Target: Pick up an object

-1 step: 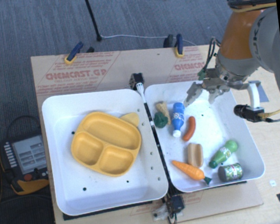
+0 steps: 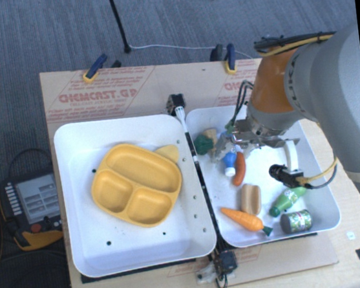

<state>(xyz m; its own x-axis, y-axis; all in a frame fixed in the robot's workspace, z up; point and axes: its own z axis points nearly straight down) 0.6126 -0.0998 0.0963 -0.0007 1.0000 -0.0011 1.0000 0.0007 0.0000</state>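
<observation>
Camera view, from above at a slant: the desk (image 2: 95, 92), a brown board with red lettering, carries two shallow white plastic bins side by side. The grey arm with an orange band (image 2: 309, 85) reaches in from the right and hangs over the upper part of the right bin (image 2: 323, 210). The left bin (image 2: 82, 250) holds a yellow three-compartment plastic tray (image 2: 137, 184), tilted, with a pale yellow wedge (image 2: 168, 152) just beside its upper right edge. The gripper (image 2: 241, 140) sits low over the upper left part of the right bin, above a blue and white bottle (image 2: 230, 162) and a red sausage-shaped toy (image 2: 238, 170) that lie touching. Whether the fingers are spread or pressed together cannot be told, and no object shows between them. Near the front of the right bin lie an orange toy carrot (image 2: 242, 218), a tan bread-roll toy (image 2: 250, 198), a green bottle (image 2: 286, 200) and a small green can (image 2: 297, 221). A dark green round toy (image 2: 203, 144) lies near the bin's left wall.
</observation>
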